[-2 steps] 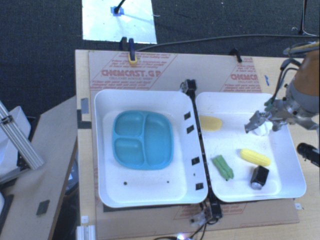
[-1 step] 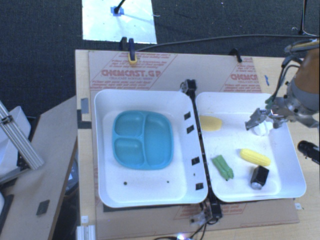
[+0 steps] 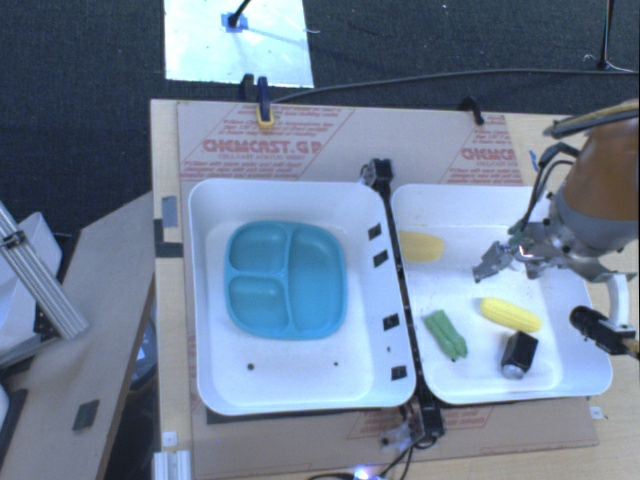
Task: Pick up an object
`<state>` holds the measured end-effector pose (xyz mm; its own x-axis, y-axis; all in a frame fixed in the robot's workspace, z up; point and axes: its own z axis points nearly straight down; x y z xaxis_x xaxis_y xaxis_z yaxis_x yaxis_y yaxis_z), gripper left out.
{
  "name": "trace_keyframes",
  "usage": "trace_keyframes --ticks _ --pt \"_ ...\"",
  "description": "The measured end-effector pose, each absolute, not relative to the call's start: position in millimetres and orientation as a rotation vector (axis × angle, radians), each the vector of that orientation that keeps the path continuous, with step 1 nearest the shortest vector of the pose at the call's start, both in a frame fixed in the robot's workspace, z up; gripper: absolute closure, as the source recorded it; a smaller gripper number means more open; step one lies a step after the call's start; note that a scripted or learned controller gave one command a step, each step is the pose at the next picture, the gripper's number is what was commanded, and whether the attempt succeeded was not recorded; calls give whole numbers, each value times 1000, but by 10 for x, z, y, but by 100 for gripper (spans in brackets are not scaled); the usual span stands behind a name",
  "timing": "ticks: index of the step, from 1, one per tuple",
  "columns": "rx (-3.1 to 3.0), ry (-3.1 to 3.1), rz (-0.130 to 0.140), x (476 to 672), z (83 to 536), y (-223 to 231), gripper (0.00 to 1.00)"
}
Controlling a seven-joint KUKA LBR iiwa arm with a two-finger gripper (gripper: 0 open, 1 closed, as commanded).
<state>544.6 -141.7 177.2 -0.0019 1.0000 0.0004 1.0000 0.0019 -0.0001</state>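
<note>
A teal divided plate (image 3: pixel 286 279) is seen lying in the left white bin (image 3: pixel 210 368). Both bins are carried by a desk (image 3: pixel 330 133) covered with a sheet printed in red lettering. A blue and yellow clamp (image 3: pixel 263 103) is fixed at its far edge, and a black cable (image 3: pixel 420 76) is run behind it.

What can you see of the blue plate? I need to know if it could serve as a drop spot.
The blue plate is a rounded-square, light-blue tray that looks like plastic, split by raised ridges into three compartments: two on the left, one taller on the right. It lies flat, right way up, in the middle of the left bin, with nothing in it and nothing but the bin floor touching it.
</note>
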Motion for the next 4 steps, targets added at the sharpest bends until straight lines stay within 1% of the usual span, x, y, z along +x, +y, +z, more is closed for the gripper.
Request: trace_keyframes --ticks 1,2,3,4 --pt "-2220 -2222 0 5435 1155 -1426 0" --pt "-2220 -2222 0 5440 831 -1421 0" --pt "-2222 -2224 -3 5450 953 -1425 100" --pt "-2222 -2229 -4 5531 1468 -1507 100"
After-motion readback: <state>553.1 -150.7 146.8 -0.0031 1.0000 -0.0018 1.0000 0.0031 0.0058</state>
